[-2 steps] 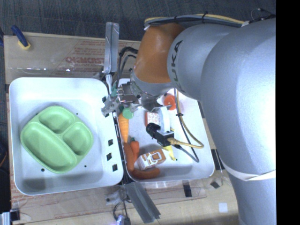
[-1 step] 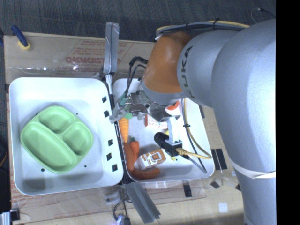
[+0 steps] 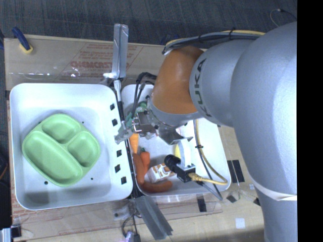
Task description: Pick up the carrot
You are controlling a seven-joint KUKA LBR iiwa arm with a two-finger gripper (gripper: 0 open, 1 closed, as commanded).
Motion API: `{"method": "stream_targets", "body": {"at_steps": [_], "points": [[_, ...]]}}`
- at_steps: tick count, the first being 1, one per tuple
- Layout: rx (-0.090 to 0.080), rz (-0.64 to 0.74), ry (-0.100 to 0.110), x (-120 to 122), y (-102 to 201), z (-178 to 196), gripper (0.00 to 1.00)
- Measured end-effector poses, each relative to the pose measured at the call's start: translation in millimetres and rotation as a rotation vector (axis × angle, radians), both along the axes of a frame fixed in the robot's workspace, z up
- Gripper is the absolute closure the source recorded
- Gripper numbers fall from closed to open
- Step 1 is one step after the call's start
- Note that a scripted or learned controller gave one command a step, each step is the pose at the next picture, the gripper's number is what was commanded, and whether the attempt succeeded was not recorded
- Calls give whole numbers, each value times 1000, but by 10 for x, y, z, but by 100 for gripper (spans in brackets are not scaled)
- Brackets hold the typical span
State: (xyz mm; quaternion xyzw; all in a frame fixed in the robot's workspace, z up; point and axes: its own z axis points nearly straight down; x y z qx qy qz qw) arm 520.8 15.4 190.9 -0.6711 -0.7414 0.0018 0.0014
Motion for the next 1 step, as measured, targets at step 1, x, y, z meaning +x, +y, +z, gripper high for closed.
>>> {"method": "stream_targets", "body": {"at_steps": [1], "points": [[1, 4, 1, -159, -574, -2, 0]]}}
